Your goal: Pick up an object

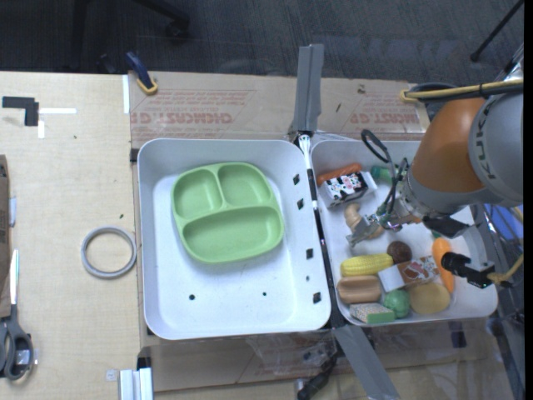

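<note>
Nearest: we note the hot dog [360, 289] at the right bin [475, 311] front | gripper [366, 232] low in that bin, finger state cannot be told | corn cob [367, 265] lies just in front of the gripper, long axis running left-right.

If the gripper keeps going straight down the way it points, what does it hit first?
Probably the bare floor of the right bin just above the corn cob; the gripper hangs there, though depth is hard to judge.
</note>
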